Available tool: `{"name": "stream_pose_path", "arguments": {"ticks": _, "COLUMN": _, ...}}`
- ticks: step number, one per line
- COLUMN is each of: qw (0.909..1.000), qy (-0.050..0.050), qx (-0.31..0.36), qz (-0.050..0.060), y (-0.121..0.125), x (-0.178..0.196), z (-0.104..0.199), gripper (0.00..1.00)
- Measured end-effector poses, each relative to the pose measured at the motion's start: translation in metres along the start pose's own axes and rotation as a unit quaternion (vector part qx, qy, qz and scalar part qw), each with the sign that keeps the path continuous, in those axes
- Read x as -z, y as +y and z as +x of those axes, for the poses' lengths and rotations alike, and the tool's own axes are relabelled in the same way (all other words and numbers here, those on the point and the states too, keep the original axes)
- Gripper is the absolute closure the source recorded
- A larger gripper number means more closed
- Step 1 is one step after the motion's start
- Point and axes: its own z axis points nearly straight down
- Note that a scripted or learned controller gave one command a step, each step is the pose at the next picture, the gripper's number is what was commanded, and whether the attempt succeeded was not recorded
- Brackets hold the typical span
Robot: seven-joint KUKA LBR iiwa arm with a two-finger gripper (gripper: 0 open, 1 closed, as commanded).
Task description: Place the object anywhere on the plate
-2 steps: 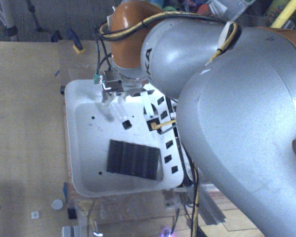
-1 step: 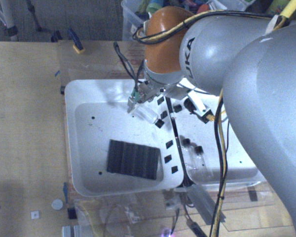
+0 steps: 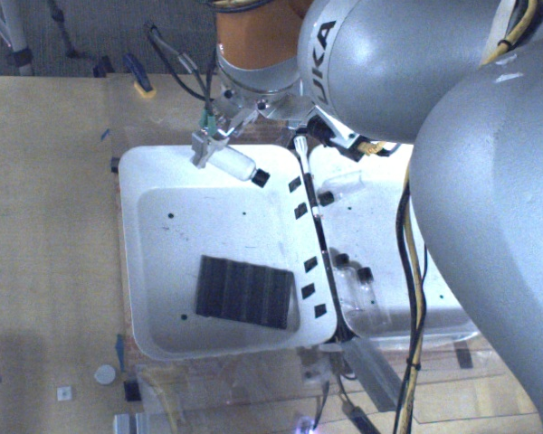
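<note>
The claw [image 3: 210,143] hangs over the far rim of the left bin [image 3: 154,174]. A small white tube with a black cap [image 3: 235,165] sits right at its tips. It sticks out sideways from the claw toward the wall between the bins. The fingers look closed on the end of the tube away from the cap, so I think the claw has hold of it. The grip is small and at one end, so the tube could tip or slip.

The plate here seems to be the dark ribbed plate [image 3: 244,293]. It lies flat on the floor of the same bin, well apart from the claw, toward the near rim and a bit toward the middle wall.

To do this step well, the claw should carry the tube slowly and keep it level. It should stop when the tube is over the middle of the dark plate, not near an edge. Then it should go down low before it lets go. The tube is round and can roll. It may help to lay it along the ribs so they keep it from rolling off.

The right bin [image 3: 380,197] is on the other side of the wall. Some clear things [image 3: 355,278] lie in it. The arm [image 3: 407,52] should stay away from them. The tabletop [image 3: 45,242] spreads out around the bins.
</note>
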Motion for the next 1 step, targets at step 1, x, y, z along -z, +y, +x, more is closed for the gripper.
{"name": "stream_pose_path", "arguments": {"ticks": 1, "qw": 0.9996, "qy": 0.001, "qx": 0.03, "qz": 0.002, "y": -0.0095, "x": -0.0392, "z": 0.0133, "gripper": 1.0}}
